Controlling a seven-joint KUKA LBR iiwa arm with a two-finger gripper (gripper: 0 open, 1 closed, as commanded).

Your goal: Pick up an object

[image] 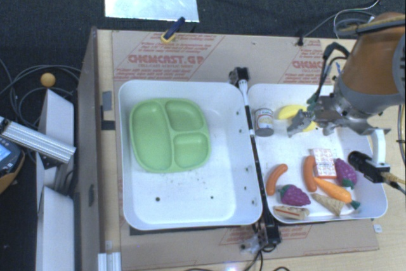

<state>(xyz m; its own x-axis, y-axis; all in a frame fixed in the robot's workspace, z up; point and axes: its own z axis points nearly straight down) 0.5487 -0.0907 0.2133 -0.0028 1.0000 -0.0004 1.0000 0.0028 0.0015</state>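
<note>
Cardboard-covered tabletop (pixel 190 51) is bearing two white bins; the jaws (pixel 303 122) are hovering at the right bin's (pixel 380 203) twelve o'clock, touching a yellow lemon-shaped toy (pixel 289 112), probably lining up a grasp; their opening I cannot tell.

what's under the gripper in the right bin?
A yellow toy lies under the gripper, beside the can. The fingers cover its right part, so its full shape is hidden.
</note>
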